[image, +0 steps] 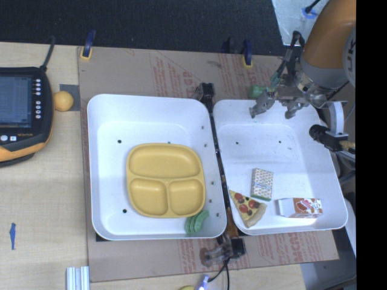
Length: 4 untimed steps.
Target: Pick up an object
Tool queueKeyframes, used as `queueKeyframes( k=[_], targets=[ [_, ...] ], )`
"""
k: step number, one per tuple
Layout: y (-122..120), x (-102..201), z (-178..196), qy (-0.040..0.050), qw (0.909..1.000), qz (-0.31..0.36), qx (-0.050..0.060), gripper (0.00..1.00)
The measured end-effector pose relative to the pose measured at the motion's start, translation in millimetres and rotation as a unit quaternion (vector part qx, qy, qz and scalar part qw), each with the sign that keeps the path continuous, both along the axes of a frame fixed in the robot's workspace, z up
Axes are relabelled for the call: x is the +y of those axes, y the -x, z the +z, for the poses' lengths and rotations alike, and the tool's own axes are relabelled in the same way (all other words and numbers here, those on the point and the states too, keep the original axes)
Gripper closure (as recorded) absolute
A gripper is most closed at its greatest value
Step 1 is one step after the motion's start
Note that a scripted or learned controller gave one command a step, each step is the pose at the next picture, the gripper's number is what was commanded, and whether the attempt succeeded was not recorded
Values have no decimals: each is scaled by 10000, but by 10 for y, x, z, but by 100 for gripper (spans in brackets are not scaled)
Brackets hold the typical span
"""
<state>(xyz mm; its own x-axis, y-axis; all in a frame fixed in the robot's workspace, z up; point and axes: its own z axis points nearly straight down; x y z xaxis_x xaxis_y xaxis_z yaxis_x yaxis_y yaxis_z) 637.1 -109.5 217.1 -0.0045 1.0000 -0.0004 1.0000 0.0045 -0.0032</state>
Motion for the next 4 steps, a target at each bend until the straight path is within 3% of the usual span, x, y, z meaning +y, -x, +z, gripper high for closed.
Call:
queueKeyframes(
  k=[1,2,3,4],
  targets=[
    [7,371,-104,5,10000,8,11,0],
    [142,407,-255,8,10000,-4,8,0],
    [105,135,-1232,5,10000,-1,14,0],
    [-194,-469,-849,0,10000,-15,-12,0]
  ],
)
